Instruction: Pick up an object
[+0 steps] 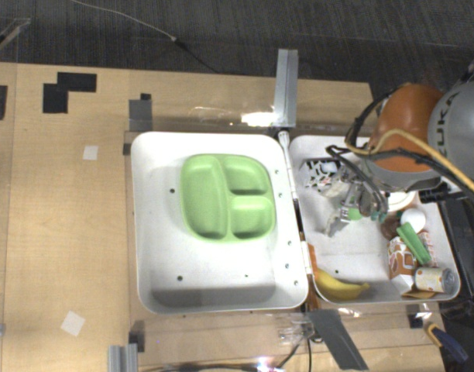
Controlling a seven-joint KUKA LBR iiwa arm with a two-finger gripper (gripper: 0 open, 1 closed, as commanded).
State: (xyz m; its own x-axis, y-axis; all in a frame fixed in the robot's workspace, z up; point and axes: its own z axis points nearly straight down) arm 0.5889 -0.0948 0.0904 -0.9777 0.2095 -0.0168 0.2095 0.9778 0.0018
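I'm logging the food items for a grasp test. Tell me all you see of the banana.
The banana is yellow, curved and unpeeled, with a slightly darker tip. It lies flat on the floor of the right bin, in the near left corner, along the near wall. Nothing rests on it, and the pincer is apart from it.

A wooden bench (59, 239) is carrying two shallow white bins that are sitting side by side. The left bin (156, 270) and the right bin (353, 263) are almost touching. Black markings (66, 90) are showing on the bench's far left part.
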